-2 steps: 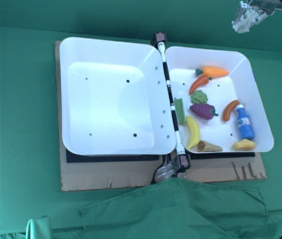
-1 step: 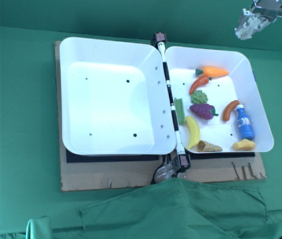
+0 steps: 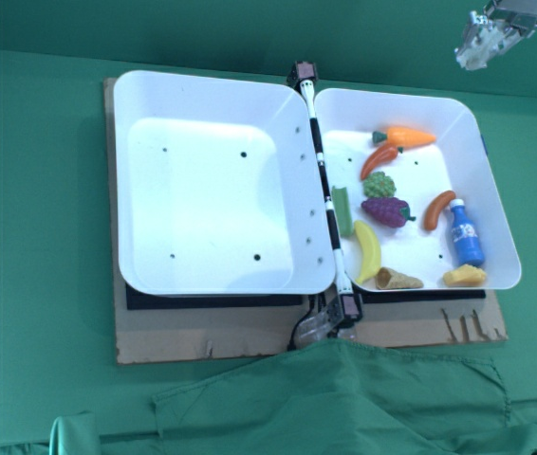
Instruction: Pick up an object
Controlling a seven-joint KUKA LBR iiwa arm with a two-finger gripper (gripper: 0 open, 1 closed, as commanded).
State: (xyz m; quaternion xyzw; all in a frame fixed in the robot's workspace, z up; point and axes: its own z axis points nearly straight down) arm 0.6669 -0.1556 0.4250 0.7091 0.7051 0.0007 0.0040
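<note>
the claw (image 3: 478,53) — grip state i cannot tell — is hovering above-right of the light, stiff purple plastic grape bunch (image 3: 386,210), probably best pinched across its rounded middle.

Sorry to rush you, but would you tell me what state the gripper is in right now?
Gripper: cannot be told; it hangs above the right bin's far corner.

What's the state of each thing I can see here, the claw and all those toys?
tool: raised above the right bin's far corner, nothing visibly held
blue bottle: lying flat
carrot: lying by the far wall
banana: lying flat
grapes: resting mid-bin
left bin: flat on the bench
</note>
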